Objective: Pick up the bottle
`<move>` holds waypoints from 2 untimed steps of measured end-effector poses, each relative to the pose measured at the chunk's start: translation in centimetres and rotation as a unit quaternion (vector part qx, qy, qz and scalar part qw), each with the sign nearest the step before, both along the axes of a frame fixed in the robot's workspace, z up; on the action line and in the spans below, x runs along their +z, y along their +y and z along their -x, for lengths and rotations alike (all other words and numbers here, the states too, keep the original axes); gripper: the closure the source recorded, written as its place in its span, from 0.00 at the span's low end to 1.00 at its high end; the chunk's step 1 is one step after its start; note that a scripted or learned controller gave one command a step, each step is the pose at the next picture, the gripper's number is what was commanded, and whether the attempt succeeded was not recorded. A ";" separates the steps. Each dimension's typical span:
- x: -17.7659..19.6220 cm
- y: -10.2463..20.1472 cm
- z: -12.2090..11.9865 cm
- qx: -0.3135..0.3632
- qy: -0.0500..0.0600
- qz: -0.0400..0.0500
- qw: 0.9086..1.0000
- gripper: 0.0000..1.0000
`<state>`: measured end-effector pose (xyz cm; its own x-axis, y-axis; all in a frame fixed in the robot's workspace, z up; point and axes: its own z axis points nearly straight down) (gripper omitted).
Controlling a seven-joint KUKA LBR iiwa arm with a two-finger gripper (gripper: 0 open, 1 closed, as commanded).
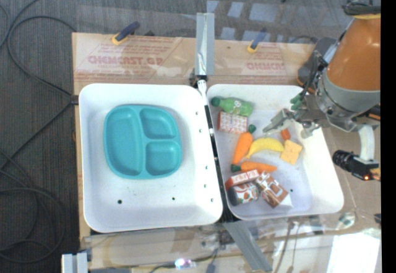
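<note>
While the arm [356, 61] reaches in from the right, its gripper [292, 122] hangs over the right bin [322, 194] with fingers spread apart and nothing between them. The green bottle [233, 105] lies on its side at the bin's far left corner, well apart from the fingers. Near it: a small carton [232, 122], a carrot [242, 147], a banana [266, 145], a cheese wedge [291, 151]. The left bin [99, 210] holds a teal divided plate [143, 141].
</note>
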<state>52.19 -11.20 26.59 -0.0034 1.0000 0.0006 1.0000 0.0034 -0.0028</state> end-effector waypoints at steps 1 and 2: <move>-7.4 7.4 -6.7 -0.068 0.001 0.000 0.998 0.00; -8.0 1.1 -11.2 -0.077 0.000 0.001 0.997 0.00</move>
